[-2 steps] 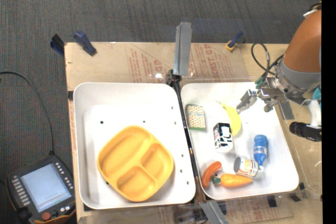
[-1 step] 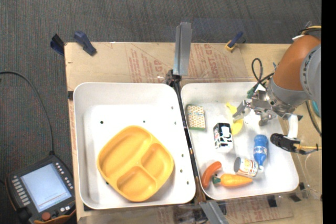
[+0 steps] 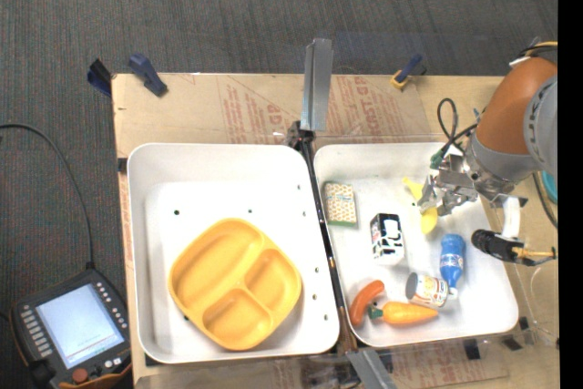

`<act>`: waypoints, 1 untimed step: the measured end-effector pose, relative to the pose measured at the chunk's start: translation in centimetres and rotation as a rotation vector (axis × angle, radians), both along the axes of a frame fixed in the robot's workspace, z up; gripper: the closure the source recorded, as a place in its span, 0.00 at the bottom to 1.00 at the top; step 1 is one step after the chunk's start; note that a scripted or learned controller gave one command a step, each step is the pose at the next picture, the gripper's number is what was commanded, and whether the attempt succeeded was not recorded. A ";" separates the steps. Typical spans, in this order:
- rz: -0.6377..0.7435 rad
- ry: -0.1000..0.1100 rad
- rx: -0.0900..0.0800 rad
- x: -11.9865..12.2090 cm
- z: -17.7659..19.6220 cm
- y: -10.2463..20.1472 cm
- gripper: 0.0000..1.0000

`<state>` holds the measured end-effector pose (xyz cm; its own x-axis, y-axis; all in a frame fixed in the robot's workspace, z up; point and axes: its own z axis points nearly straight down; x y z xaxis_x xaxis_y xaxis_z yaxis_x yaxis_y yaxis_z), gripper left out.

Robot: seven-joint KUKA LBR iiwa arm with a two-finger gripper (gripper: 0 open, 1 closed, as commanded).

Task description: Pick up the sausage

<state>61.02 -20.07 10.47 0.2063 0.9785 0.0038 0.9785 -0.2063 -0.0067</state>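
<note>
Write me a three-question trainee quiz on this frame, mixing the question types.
1. True or false: the curved red-orange sausage lies in the right white bin.
2. Which thing touches the sausage? A) blue plastic bottle B) orange toy carrot C) yellow divided plate
3. Fill in: the claw hangs over the right bin's ____ part, by a yellow object.

Key: 1 true; 2 B; 3 upper right.
</note>
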 end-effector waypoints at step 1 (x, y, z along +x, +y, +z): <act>0.136 -0.002 -0.007 3.2 -1.3 5.6 1.00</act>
